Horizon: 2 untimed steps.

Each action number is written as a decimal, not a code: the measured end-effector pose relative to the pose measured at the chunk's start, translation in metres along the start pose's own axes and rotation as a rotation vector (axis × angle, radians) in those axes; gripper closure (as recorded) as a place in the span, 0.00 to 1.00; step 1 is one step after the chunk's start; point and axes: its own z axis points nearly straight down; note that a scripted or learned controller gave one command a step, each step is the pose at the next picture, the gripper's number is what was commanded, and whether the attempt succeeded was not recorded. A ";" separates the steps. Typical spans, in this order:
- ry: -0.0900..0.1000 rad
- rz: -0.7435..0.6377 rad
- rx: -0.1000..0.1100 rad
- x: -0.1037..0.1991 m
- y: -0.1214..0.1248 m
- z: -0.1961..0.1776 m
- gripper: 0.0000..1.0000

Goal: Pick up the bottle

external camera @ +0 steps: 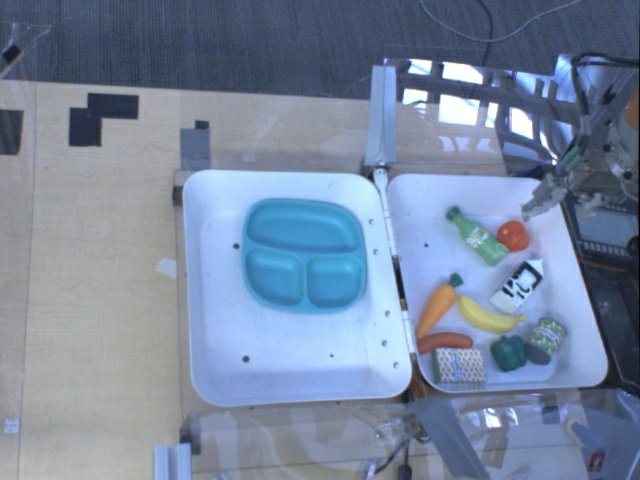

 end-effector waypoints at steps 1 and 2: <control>0.000 0.058 0.002 0.007 0.011 0.085 0.00; -0.001 -0.022 -0.003 0.026 0.063 0.162 0.00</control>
